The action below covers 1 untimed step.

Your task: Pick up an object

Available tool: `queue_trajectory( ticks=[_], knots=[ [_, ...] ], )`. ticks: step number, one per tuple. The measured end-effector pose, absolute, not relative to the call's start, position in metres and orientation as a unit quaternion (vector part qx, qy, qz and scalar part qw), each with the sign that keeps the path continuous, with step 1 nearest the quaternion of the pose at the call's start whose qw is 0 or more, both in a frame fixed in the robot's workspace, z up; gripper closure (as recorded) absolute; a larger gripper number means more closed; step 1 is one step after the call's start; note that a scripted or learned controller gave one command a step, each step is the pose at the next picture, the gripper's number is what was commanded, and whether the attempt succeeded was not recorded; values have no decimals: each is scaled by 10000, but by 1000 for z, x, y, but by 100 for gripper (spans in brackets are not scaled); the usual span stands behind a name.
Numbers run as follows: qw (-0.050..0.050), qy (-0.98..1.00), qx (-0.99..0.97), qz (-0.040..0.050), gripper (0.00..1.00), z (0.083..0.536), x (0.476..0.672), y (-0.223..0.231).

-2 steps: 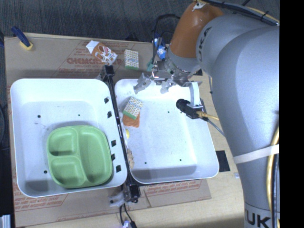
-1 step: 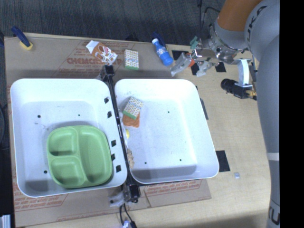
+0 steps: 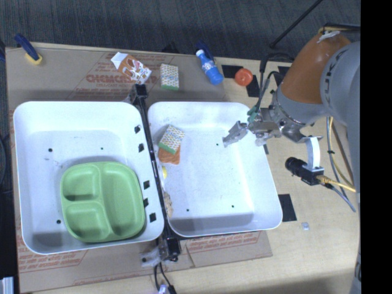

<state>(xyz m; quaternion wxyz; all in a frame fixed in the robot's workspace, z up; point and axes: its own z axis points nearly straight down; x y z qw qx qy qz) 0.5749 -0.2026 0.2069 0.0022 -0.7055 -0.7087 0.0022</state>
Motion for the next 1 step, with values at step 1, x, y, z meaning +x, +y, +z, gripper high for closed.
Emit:
queue_trajectory(
  ticks=[1],
  knots=[
    [12, -7096, -7046, 11, 0, 91, 528, -202]
  ],
)
